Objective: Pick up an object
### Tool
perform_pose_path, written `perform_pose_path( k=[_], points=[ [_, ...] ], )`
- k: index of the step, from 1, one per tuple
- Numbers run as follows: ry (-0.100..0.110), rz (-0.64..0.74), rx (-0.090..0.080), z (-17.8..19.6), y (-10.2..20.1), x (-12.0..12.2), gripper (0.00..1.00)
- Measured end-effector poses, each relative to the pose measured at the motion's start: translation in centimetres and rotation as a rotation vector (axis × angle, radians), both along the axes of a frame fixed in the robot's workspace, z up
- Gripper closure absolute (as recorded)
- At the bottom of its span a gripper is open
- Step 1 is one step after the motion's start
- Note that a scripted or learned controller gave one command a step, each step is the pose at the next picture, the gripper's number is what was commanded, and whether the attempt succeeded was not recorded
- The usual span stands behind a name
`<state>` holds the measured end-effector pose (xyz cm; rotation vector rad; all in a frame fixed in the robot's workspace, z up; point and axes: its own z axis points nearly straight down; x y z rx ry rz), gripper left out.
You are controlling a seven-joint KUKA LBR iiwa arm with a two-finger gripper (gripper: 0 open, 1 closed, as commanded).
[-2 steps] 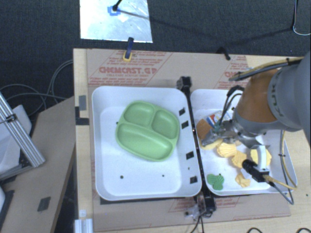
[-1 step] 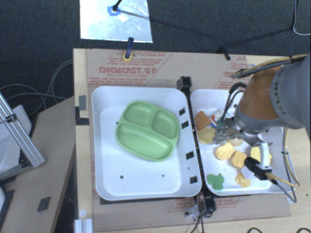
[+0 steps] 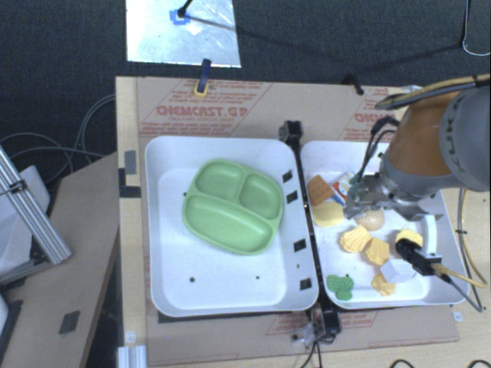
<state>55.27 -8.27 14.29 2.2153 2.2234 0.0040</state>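
The pale yellow food piece point(image 3: 329, 214) lies in the right bin point(image 3: 437, 297), at about 9 o'clock from the hand point(image 3: 359, 198), which hangs low over the pile, so I judge the reach is nearly finished and the next move needs a closing around one piece.

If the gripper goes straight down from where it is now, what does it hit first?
Most likely the pale round piece just under the gripper, or the yellow wedge beside it, in the right bin. Depth is unclear from this slant.
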Motion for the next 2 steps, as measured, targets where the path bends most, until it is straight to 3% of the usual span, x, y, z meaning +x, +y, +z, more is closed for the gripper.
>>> perform_pose_path(
  k=[2],
  points=[
    [-0.001, 0.001, 0.000, 8.4, 0.3, 0.9, 1.00]
  ],
)
